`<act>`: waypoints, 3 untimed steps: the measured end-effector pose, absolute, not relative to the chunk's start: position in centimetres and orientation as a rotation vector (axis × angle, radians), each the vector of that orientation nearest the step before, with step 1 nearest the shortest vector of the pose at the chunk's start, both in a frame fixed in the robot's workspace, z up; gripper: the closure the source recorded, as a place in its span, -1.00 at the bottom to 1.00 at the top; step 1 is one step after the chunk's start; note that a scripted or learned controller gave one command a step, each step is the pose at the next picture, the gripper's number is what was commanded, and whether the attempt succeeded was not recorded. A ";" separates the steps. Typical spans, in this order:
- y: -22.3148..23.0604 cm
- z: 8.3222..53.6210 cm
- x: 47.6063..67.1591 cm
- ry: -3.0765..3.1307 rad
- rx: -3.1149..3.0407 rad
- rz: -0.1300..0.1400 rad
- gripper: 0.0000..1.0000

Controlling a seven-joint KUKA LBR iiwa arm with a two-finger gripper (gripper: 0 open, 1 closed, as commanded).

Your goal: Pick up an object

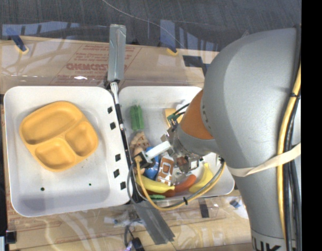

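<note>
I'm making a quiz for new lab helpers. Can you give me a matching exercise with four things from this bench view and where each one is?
Things:
1. yellow divided tray
2. green block
3. banana
4. gripper

Places:
A. front edge of the right bin, among the clutter
B. low over the pile in the right bin
C. alone in the left bin
D. rear part of the right bin, near the divider

Pairs: 1-C, 2-D, 3-A, 4-B
</note>
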State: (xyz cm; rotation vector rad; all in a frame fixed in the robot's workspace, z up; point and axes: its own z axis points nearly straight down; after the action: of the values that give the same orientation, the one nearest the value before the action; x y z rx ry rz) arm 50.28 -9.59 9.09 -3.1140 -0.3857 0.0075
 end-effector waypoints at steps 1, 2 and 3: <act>-9.8 10.4 57.6 -0.354 -3.119 0.004 -1.00; -9.4 9.4 54.5 -0.464 -3.105 -0.004 -1.00; -9.7 9.1 61.7 -0.452 -3.106 0.004 -1.00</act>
State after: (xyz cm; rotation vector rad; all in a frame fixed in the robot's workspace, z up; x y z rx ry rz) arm 61.75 -9.74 9.10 -3.1058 -0.4517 0.0037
